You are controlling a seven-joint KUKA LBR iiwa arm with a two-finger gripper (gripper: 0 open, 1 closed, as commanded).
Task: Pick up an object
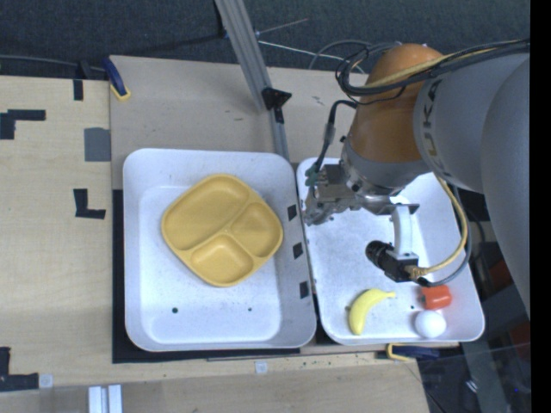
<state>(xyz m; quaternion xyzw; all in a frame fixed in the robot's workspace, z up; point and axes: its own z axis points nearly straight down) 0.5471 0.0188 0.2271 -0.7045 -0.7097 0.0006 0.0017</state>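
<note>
- I've got the arm (405,136) reaching in from the right, its orange band sitting over the right bin (331,317).
- The gripper (317,203) hangs low at that bin's upper left corner, close to the wall between the two bins.
- Along the right bin's near edge I see a yellow banana (366,308), a white ball (430,323) and a small orange piece (436,297) just above the ball.
- In the left bin (146,317), a yellow divided plate (221,229) lies flat, well apart from the gripper.

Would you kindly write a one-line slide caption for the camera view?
Arm's pincer low over the right bin, which holds a banana, white ball and orange piece; yellow divided plate in the left bin.
</note>
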